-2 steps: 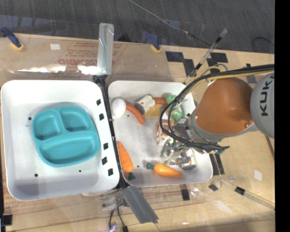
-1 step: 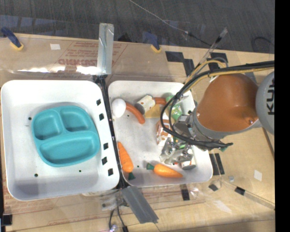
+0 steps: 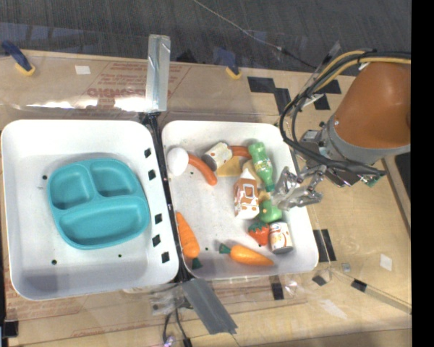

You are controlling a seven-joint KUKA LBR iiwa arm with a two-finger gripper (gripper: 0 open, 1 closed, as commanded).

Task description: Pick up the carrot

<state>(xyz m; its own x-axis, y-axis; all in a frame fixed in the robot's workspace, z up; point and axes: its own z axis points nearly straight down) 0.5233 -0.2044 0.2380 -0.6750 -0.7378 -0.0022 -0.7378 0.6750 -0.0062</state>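
Two shallow white bins sit side by side on the tabletop (image 3: 362,266). The left bin (image 3: 18,194) carries a teal divided plate (image 3: 98,201). The right bin (image 3: 224,132) holds a clutter of toy food.

Two carrots lie in the right bin. One carrot (image 3: 252,255) lies near the bin's front edge, at about 6 o'clock from the bin's middle. Its long axis runs nearly level across the view: the green stub points toward 9 o'clock and the narrow orange tip toward 3 o'clock, dipping slightly. The tip ends just below a small red-and-white can (image 3: 280,238). The second carrot (image 3: 187,236) lies against the bin's left wall, at about 8 o'clock from the middle, with its long axis close to the 12-to-6 line; the narrow end points to about 11 o'clock and the thick end to about 5 o'clock.

Further up the bin are a white egg (image 3: 177,160), a red sausage (image 3: 202,169), a green bottle (image 3: 260,163), a white carton with orange print (image 3: 247,197) and a strawberry (image 3: 259,232).

The arm (image 3: 372,110) reaches in from 3 o'clock. The tool (image 3: 295,191) hangs over the bin's right rim, at about 1 o'clock from the front carrot and well apart from it. Its metal parts blur together against the rim, so whether it is open or closed cannot be told; nothing is visibly caught in it.
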